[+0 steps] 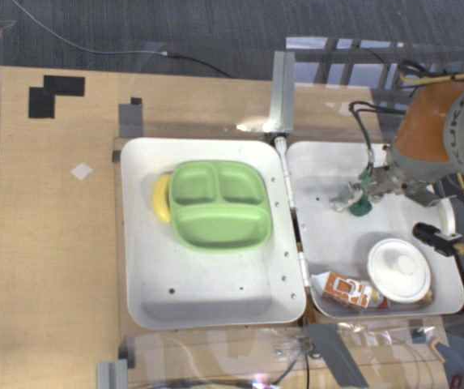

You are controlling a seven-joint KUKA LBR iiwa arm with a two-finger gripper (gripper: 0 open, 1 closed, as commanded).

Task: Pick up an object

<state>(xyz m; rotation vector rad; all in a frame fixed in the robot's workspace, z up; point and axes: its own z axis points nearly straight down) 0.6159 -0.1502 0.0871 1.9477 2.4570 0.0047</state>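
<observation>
While the arm reached in over the right bin (pixel 312 177), its pincer (pixel 359 199) hung low at the bin's upper middle, above a small teal object (pixel 363 209); whether it was open or gripping anything I could not tell. Nearest candidates lay toward the near rim: a white lidded bowl (pixel 398 270) and an orange carton (pixel 349 291), lying lengthwise along the front wall. A green tray (pixel 218 204) sat in the left bin (pixel 207 298).

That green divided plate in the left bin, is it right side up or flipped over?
Right side up. The green plate shows its three hollow compartments facing the camera, two small at the back and one wide in front, lying flat in the left bin over a yellow object.
</observation>
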